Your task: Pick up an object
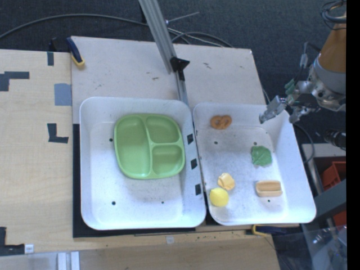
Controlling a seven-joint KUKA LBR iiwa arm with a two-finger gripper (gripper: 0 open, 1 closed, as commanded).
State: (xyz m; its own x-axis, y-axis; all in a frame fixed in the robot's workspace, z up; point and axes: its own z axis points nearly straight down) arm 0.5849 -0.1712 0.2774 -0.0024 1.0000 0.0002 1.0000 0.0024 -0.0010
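Hovering over the far right corner of the right bin (292, 151), the pincer (279, 110) is carrying nothing, and how wide it is standing I cannot tell. Well apart from it, five small toy foods are lying inside that bin: a brown bumpy piece (221, 122) near the far left corner, a crinkled green leafy piece (261, 156) by the right wall, a smooth yellow ball (219, 197) and a pale yellow lump (226, 181) toward the near left, and a tan bun-like piece (268, 188) near the near right corner. A glossy green divided plate (149, 145) is lying in the left bin (95, 167).
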